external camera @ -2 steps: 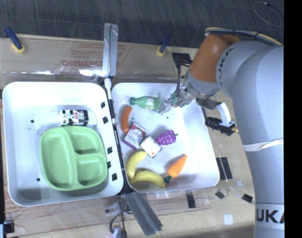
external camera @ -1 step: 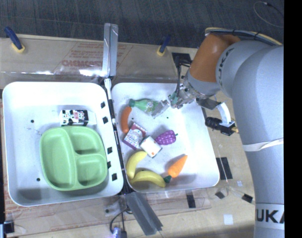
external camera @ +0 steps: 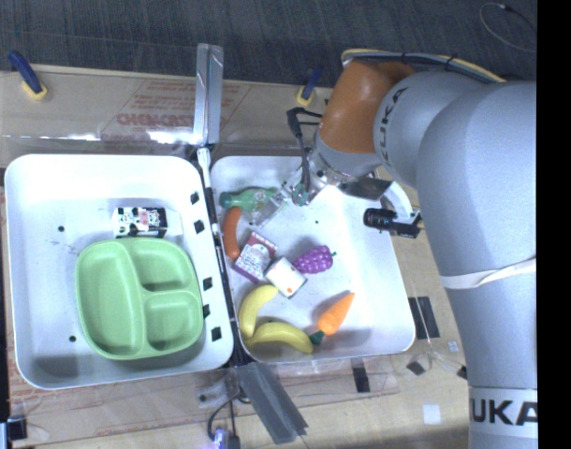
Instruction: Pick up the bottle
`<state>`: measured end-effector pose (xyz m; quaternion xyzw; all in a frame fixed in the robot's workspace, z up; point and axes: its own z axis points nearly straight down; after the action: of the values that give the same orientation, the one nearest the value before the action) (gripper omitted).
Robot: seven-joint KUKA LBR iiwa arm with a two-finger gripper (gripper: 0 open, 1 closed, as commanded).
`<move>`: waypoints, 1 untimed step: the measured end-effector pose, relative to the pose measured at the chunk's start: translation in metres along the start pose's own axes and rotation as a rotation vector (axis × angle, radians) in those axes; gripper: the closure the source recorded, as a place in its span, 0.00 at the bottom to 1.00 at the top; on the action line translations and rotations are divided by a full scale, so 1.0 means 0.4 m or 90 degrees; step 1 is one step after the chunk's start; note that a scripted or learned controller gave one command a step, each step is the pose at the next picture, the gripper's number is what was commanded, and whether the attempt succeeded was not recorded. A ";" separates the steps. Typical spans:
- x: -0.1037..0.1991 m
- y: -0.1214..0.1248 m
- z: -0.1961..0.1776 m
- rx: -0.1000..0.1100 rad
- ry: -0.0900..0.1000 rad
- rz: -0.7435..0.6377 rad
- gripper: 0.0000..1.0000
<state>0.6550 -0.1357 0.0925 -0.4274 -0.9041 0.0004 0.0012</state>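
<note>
Where the right bin (external camera: 379, 279) meets its far left corner, the green bottle (external camera: 246, 197) lies on its side, just above a sausage (external camera: 231, 232). The gripper (external camera: 299, 191) hangs at the bottle's right end; whether its fingers are spread or pinching, I cannot tell. Bananas (external camera: 267, 324), a carrot (external camera: 333, 312) and grapes (external camera: 314, 260) lie nearer.
</note>
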 end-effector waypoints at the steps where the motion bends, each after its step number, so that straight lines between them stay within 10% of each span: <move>1: 0.000 0.000 -0.026 0.001 0.000 -0.002 1.00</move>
<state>0.6551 -0.1358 0.1029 -0.4258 -0.9048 0.0010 0.0014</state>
